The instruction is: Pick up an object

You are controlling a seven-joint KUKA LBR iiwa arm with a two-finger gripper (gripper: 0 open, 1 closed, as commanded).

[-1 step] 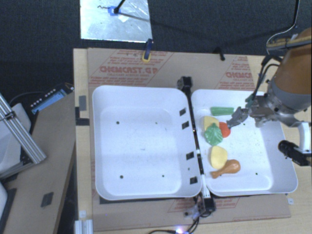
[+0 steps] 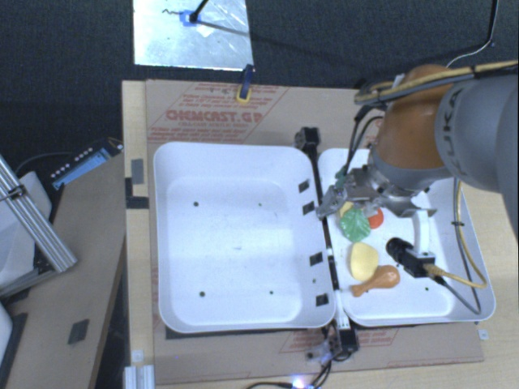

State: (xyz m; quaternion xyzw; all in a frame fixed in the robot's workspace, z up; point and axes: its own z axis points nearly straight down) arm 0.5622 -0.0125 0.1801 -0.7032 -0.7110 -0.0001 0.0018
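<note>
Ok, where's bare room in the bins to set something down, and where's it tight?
The left bin offers a wide bare floor, bordered by its own rims and the black divider clips. The right bin is crowded along its left side: the green object, yellow piece and orange drumstick cluster under the arm. A bare strip remains along its near-right rim.

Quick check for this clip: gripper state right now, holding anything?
Gripper: cannot be told if open or closed; it sits low in the right white bin, just above the crinkled green plastic object, with no object seen held.
</note>
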